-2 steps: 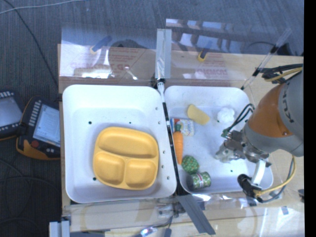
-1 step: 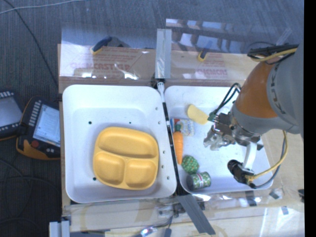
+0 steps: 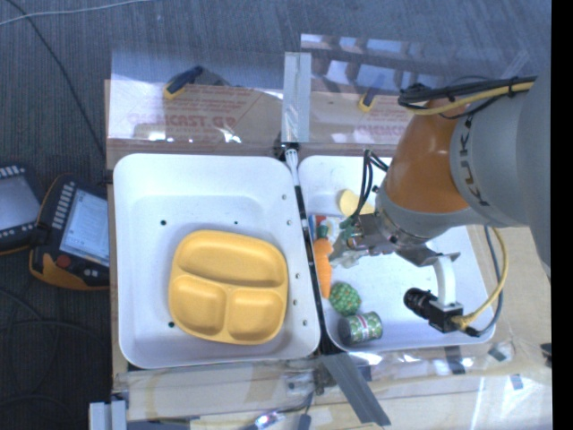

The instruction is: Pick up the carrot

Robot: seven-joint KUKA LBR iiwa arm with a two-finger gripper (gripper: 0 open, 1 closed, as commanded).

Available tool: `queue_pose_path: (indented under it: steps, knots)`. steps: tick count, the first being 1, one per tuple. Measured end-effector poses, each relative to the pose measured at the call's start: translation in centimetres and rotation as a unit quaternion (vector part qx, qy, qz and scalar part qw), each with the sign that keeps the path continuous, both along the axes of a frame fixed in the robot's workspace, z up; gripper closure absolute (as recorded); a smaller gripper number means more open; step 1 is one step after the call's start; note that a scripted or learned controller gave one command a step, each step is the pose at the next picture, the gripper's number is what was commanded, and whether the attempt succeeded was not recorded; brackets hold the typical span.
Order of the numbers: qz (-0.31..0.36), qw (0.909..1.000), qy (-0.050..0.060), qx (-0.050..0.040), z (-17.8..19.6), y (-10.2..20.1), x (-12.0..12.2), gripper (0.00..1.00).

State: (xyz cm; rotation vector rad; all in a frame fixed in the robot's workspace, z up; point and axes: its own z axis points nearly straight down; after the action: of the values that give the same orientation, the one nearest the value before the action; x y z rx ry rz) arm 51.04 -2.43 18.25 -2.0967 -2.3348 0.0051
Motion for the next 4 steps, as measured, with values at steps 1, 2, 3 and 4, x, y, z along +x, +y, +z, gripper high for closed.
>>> queue_pose_path:
  steps: [1, 2, 3, 4]
  knots:
    - [-0.136, 0.9907, 0.001, -0.0008, 0.0, 6.5, -2.8, 1.0]
    - [-0.285, 0.9587, -0.001, -0.0035, 2.5, 3.4, 0.4, 1.0]
    - [-0.235, 0.9719, -0.001, -0.0009, -3.1, 9.5, -0.7, 1.0]
    - [-0.225, 0.9742, -0.002, -0.0029, 14.1, 3.8, -0.5, 1.0]
